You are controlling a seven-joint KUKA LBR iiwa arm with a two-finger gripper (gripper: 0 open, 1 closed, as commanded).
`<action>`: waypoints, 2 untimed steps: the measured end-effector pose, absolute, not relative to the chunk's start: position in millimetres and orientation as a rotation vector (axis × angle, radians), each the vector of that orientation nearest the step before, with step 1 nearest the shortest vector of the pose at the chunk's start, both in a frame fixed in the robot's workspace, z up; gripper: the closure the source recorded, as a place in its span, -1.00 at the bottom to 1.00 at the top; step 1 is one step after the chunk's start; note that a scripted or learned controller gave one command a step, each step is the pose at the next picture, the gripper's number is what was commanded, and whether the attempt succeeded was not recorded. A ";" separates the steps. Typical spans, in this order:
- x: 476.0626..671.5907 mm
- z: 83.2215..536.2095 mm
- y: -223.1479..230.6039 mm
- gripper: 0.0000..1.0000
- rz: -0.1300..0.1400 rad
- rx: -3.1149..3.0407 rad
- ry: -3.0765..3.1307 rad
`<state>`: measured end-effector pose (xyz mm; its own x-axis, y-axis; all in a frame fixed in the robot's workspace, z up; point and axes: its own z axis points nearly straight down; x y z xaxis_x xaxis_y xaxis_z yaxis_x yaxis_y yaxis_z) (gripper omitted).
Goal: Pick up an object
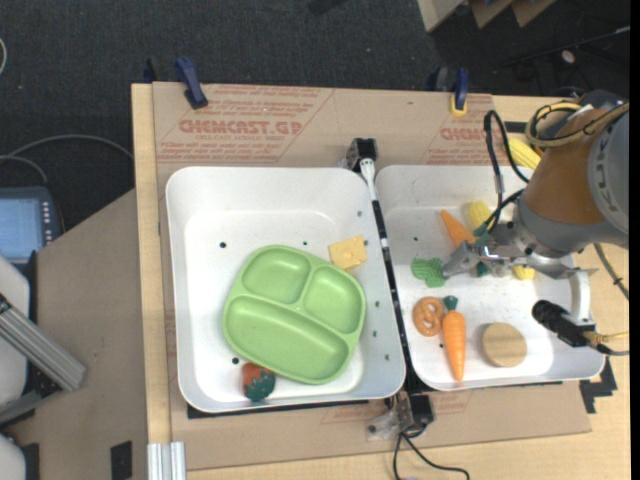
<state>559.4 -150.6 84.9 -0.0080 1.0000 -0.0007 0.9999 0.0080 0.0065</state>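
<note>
Where the arm reaches in from the right, I see the tool (466,260) low over the right bin (400,193), near that bin's middle. I cannot tell how far it is open, and I see nothing held in it.

The closest thing is a small green leafy piece (428,268), lying just to the left of the tool on the bin floor; whether they touch I cannot tell. An orange stick (455,228) lies slanted just behind the tool, with a yellow piece (478,212) beside it, next to the wrist. Another yellow bit (525,273) peeks out from under the arm on the far side.

Toward the front of the bin lie a pretzel (428,315), a carrot (455,344) with a green top, pointing at the front rim, and a round wooden disc (503,345). The pretzel and the carrot top are close together; the disc sits apart to the right.

The left bin (190,268) holds a green divided plate (293,313), a yellow cheese wedge (348,253) at the plate's far edge, and a red-and-green thing (257,381) against its near edge. Both bins rest on a brown table (250,118).
</note>
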 end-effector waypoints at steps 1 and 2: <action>497.9 84.0 -105.5 -1.00 -0.003 2.226 2.229; 573.7 85.1 -101.3 -1.00 0.006 2.213 2.222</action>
